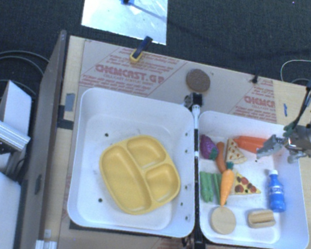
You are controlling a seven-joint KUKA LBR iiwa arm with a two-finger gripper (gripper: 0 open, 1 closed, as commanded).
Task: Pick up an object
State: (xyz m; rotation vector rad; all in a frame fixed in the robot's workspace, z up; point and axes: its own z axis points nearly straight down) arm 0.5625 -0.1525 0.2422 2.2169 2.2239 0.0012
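The right bin (297, 232) holds several toy foods: a purple eggplant (206, 146), two carrots (225, 184), two pizza slices (236, 151), green beans (209, 186), a round cracker (223, 220), a bread roll (261, 218), a blue bottle (277, 192) and an orange piece (251, 143). My gripper (281, 147) hangs over the bin's upper right part, just right of the orange piece and above the bottle. The grey arm comes in from the right edge. Nothing shows between the fingers.
The left bin (90, 139) holds a yellow divided tray (139, 173). A brown disc (198, 80) and a yellow-and-blue clip (139, 51) lie on the cardboard behind the bins. Cables run at the left and upper right.
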